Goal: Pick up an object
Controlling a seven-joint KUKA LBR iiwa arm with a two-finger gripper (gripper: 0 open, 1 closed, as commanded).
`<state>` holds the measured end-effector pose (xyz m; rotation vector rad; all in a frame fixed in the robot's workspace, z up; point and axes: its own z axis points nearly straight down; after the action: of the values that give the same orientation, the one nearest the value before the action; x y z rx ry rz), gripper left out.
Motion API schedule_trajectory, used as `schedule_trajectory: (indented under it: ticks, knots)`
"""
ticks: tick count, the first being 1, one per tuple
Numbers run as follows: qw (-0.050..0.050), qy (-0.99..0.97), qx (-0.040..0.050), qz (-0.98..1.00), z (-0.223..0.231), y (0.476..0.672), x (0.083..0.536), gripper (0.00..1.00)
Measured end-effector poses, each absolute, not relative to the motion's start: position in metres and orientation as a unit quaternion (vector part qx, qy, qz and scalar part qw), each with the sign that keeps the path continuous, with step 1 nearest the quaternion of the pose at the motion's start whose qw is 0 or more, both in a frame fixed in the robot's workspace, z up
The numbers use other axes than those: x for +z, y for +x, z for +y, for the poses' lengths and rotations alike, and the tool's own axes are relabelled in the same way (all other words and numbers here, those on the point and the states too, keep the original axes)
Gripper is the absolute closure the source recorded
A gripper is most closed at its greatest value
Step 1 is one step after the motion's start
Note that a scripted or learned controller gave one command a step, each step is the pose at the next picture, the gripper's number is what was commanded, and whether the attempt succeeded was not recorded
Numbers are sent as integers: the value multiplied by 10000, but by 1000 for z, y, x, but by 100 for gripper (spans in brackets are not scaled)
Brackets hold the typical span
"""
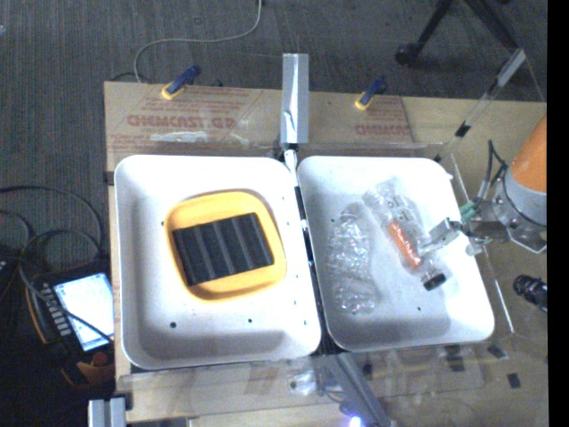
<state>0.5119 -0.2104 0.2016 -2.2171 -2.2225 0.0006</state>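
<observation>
Nothing is lifted yet: the gripper [433,258] is poised low over the right bin [462,323], beside a clear packet [397,221]. Its grip cannot be told.

Faded red lettering is showing on the brown protective sheet [191,118] lying on the counter behind the left bin, reading roughly "CHEMCAST GP". A second, shorter red line is showing on the sheet [382,127] behind the right bin, too faint to read.

yellow tray [228,243] (dark ribbed centre) lies flat in left bin; clear orange-tipped packet [400,225] in right bin.
</observation>
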Motion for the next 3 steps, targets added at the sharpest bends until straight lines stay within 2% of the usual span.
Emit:
schedule_trajectory:
  ticks: [1,2,3]
  knots:
    - [-54,-6671,-62,-7449,-218,539,103,0]
    - [2,-6611,-40,-7503,-220,549,100,0]
    - [-25,-6469,-48,-7626,-220,550,100,0]
